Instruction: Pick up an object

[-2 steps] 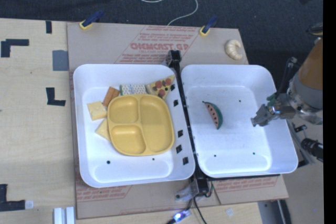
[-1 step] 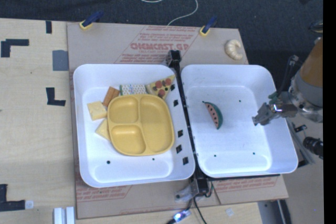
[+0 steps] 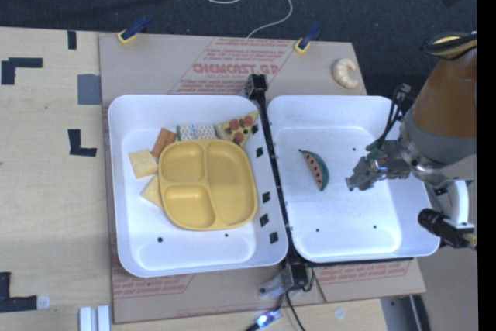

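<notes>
Watermelon slice (image 3: pixel 315 168) — just left of gripper (image 3: pixel 362 177)

Watermelon slice toy (image 3: pixel 315 168), red flesh with green rind, curved, lying flat on floor of right bin (image 3: pixel 387 240), left of centre, apart from walls

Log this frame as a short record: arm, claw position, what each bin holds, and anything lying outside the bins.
arm: grey with orange band, reaching in from the right
claw: low over the right bin, right of the watermelon slice, apart from it
right bin contents: watermelon slice, near the bin's centre
left bin contents: yellow divided plate; toy food pieces tucked along its upper and left edges
outside bins: pale croissant-like piece on the bench, beyond the right bin
grasp: nothing seen between the fingers
</notes>
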`<action>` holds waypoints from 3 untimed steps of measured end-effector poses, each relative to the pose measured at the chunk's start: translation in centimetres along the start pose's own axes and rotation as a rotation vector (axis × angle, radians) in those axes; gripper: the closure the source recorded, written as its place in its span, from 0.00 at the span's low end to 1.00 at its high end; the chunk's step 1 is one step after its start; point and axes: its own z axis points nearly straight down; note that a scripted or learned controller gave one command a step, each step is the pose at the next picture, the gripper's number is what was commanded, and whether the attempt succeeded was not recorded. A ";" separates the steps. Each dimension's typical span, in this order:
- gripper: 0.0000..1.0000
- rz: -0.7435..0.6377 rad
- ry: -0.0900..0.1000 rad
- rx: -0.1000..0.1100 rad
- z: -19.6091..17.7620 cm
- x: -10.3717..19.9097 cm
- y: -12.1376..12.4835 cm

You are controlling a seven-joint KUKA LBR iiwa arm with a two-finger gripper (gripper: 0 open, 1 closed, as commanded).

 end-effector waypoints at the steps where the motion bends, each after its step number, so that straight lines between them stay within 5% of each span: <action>1: 1.00 0.001 0.000 0.002 0.4 4.7 -0.8; 3: 1.00 0.000 -0.001 0.002 1.1 14.9 -0.5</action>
